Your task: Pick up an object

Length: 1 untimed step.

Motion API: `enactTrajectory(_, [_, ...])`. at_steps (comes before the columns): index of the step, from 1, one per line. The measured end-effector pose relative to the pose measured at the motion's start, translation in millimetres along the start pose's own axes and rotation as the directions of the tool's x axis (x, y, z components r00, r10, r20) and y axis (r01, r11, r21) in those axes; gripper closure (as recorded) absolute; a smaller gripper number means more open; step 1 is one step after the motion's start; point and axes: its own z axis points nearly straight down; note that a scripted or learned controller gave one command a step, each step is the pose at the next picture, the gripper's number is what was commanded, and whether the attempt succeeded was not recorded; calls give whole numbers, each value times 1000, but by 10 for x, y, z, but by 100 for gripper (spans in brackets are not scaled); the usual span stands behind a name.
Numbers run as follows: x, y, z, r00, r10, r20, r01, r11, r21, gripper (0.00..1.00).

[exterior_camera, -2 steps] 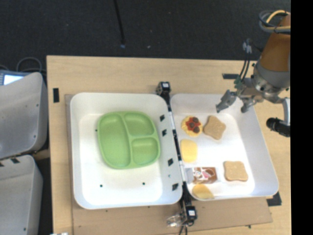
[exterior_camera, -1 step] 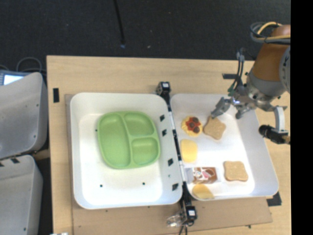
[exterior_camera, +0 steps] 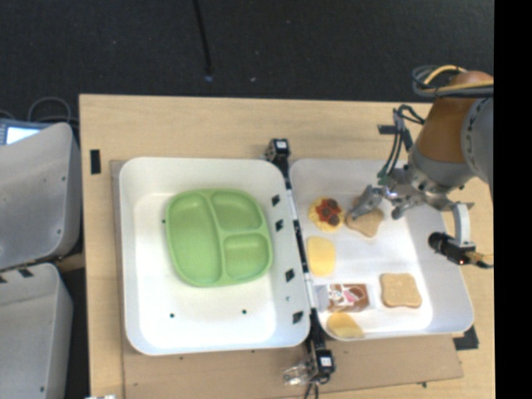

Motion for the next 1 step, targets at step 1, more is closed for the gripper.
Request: enactTrajectory(1, [-12,22,-149,1000,1,2,-1,1000,-9,100])
